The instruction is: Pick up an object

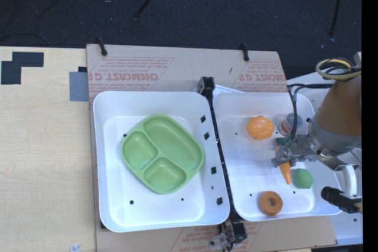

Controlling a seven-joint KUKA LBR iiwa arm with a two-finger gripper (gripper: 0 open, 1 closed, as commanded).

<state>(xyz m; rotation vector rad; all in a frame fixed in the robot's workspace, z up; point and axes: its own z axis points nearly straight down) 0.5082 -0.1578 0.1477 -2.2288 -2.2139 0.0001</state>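
Observation:
The right bin (248,186) holds an orange round fruit (260,127), a brown doughnut (270,202), a small orange carrot (286,173), a green round object (303,178) and a small can (290,123) near the far right wall. My gripper (286,154) hangs low over the right side of this bin, directly above the thick end of the carrot and beside the green object. The gripper's body hides the carrot's top, so I cannot see whether they touch.
A green divided plate (162,153) lies in the left bin (112,186). A black divider (215,150) separates the two bins. The arm (339,112) covers the right bin's right wall. Bare bin floor lies between the fruit and the doughnut.

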